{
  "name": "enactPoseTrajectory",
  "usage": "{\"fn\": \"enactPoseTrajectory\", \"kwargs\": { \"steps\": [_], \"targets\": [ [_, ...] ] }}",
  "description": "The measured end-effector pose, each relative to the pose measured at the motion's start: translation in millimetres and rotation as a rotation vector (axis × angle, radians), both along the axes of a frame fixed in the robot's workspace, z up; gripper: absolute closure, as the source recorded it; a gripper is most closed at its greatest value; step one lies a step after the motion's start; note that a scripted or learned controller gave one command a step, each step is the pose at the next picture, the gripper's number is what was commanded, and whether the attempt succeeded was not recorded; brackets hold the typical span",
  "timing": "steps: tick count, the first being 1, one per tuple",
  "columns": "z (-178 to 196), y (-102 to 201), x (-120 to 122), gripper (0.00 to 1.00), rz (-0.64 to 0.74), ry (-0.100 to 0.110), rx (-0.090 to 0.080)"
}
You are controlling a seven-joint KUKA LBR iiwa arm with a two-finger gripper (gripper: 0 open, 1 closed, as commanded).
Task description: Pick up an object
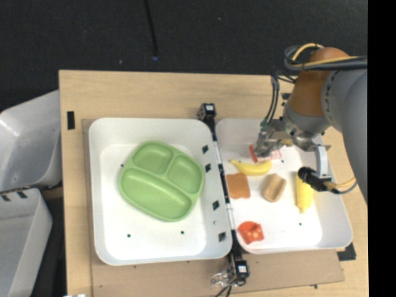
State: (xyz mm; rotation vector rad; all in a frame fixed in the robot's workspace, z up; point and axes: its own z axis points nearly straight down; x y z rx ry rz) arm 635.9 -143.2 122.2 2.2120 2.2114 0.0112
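Slanted overhead view of a pale wooden counter bearing two shallow white plastic bins side by side. The left bin holds a light green, three-compartment plastic plate, lying flat near the bin's centre. The right bin holds the small objects: a rectangular orange-brown block at roughly 9 o'clock in the bin, just beside the dividing rims; a red, rounded object with a pale mark at 7 o'clock, near the front corner; a curved yellow banana at about 10 o'clock, just above the block; a tan, stubby cylinder-like piece near the bin's centre; and a second yellow, elongated object at 3 o'clock, well apart from the banana. The grey arm with its orange band enters from 2 o'clock and lowers the tool over the banana's upper right end, where a small red-and-white item lies partly hidden beneath it. The tool's fingers merge with the clutter below, so whether they stand wide or narrow cannot be told, and no object is visibly lifted.
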Motion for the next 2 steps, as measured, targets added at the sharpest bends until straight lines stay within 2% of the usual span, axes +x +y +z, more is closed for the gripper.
{"fn": "enactPoseTrajectory", "kwargs": {
  "steps": [2],
  "targets": [
    [120.1, -4.7, 6.4, 1.0, 0.004, 0.007, 0.003]
  ]
}}
